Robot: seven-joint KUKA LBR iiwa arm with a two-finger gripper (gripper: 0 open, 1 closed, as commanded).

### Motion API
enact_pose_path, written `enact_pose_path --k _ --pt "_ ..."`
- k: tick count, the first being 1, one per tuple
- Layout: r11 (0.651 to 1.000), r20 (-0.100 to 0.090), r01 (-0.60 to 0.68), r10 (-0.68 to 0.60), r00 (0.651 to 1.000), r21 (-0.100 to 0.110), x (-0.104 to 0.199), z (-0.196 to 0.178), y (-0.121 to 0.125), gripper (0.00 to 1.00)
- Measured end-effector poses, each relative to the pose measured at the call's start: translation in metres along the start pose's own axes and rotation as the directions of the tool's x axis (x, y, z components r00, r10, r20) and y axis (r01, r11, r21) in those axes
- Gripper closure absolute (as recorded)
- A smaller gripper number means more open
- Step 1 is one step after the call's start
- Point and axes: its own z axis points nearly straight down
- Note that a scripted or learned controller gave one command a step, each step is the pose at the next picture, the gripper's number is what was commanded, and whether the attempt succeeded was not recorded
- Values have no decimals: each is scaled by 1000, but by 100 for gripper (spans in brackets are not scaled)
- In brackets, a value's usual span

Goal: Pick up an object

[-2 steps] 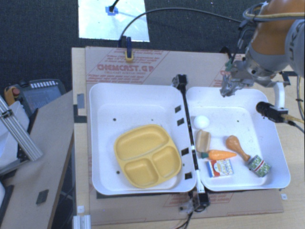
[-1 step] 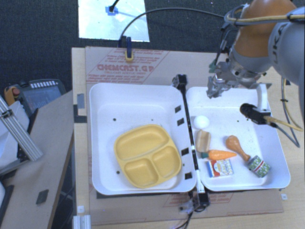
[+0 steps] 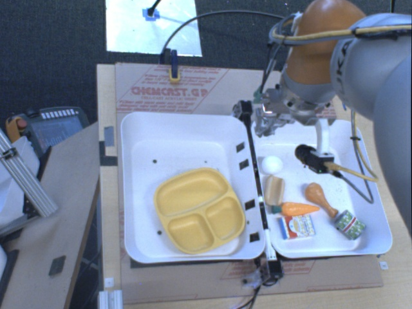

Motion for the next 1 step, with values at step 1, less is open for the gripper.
enact_pose_path --k 1 --pt "1000 -1 2 -2 1000 -1 54 -5 -4 100"
